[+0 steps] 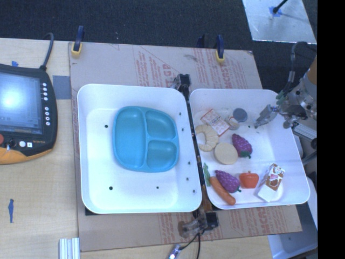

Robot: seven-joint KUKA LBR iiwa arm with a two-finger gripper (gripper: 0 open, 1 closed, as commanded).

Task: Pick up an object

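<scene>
Nothing's been grabbed yet, and whether the gripper [268,115] is released or clenched honestly can't be told from up here. It's parked over the upper right part of the right bin [294,144], with bare white floor under it. The pickable stuff is bunched lower and to the left: a grey disc [240,114], a purple grape bunch [242,144], a tan round piece [226,154], a carrot [221,190]. A straight drop would probably land on nothing. Because the items are packed so tight, two could get nudged or pinched at once, or one shoved against the bin wall.
</scene>
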